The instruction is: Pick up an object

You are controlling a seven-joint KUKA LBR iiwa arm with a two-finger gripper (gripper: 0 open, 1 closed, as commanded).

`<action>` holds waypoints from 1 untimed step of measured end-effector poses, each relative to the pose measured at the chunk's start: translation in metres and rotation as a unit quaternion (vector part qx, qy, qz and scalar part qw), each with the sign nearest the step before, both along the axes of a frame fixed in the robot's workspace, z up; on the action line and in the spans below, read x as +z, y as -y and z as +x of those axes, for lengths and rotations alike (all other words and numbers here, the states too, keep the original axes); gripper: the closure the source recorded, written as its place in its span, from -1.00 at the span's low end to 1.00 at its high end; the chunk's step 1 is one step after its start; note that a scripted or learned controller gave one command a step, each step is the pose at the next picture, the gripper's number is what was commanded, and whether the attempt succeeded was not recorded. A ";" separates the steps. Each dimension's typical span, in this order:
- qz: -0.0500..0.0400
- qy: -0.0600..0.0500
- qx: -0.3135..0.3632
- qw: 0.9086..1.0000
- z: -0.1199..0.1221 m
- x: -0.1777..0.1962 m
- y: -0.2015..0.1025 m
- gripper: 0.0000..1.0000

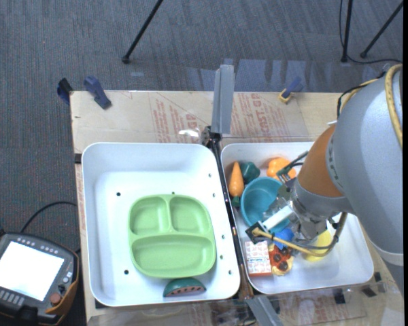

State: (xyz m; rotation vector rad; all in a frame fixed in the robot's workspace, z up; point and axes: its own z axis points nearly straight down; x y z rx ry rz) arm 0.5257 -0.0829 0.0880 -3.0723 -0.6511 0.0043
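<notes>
From the overhead camera I see the arm (367,161) reaching in from the right, its orange band just above the wrist, bent down over the right bin (357,267); the gripper (285,226) sits low among the clutter there, and I cannot tell how its tip is set, since the wrist and cables cover it. The objects to pick lie packed in that bin: a teal bowl (258,197) just left of the gripper; an orange carrot (236,176) beside the bowl near the divider; a small white and red box (258,258) at the front; a yellow piece (318,250) under the wrist. In the left bin (102,182) I see a green divided plate (171,235); a watermelon slice (184,288) lies just in front of it.
</notes>
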 end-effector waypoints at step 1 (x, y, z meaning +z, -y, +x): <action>0.000 -0.001 -0.109 0.994 0.045 0.000 0.000 -1.00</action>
